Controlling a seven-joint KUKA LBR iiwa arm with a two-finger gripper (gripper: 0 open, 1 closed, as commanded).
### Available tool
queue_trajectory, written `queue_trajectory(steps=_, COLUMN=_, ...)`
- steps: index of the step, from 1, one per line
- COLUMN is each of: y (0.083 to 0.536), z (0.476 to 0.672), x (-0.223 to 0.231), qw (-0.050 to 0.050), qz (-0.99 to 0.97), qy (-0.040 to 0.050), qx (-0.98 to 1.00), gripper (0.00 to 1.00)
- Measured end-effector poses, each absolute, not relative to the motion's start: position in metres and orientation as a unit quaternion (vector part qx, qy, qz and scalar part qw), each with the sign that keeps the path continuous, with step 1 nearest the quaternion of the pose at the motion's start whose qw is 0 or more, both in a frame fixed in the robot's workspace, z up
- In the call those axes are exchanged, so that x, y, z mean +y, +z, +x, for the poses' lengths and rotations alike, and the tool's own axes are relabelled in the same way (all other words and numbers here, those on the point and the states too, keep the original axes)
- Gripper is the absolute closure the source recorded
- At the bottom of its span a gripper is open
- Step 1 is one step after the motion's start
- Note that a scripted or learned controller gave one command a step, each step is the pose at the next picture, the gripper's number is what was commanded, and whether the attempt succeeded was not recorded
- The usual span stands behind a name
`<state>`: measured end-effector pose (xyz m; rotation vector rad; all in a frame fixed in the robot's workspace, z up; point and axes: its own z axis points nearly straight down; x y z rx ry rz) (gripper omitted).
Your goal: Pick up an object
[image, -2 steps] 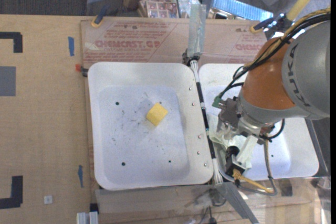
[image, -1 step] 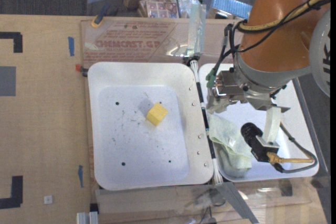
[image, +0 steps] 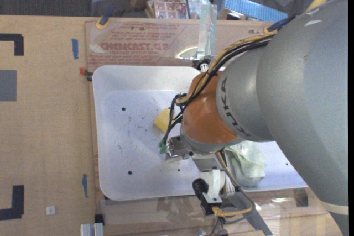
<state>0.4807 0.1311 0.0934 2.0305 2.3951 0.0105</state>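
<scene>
1. Bench (image: 44,135) is carrying a white bin (image: 110,91), bare at its left.
2. A yellow object (image: 162,119) is lying mid-bin, partly tucked under the arm's orange band (image: 204,119); a blind descent risks nudging it away.
3. The pincer is sitting beneath the wrist; I cannot tell its state.
4. A pale green cloth (image: 247,162) is bunching to the right, risking a snag.

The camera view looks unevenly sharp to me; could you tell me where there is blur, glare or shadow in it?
In the camera view, the arm looms close to the lens and looks soft, its grey casing showing pale highlights. The white bin is evenly lit, with only a faint shadow beside the yellow object. The clear plastic sheet above the bin catches glare. The clutter along the top edge is dim.
</scene>
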Motion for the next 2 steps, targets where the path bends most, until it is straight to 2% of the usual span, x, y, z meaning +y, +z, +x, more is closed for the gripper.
queue_trajectory(steps=1, y=0.167, z=0.519, x=0.179, qw=0.0, qz=0.584, qy=0.0005, qx=0.812, gripper=1.0)
queue_trajectory(steps=2, y=0.092, z=0.514, x=0.198, qw=0.002, qz=0.5, qy=0.0033, qx=0.866, gripper=1.0)
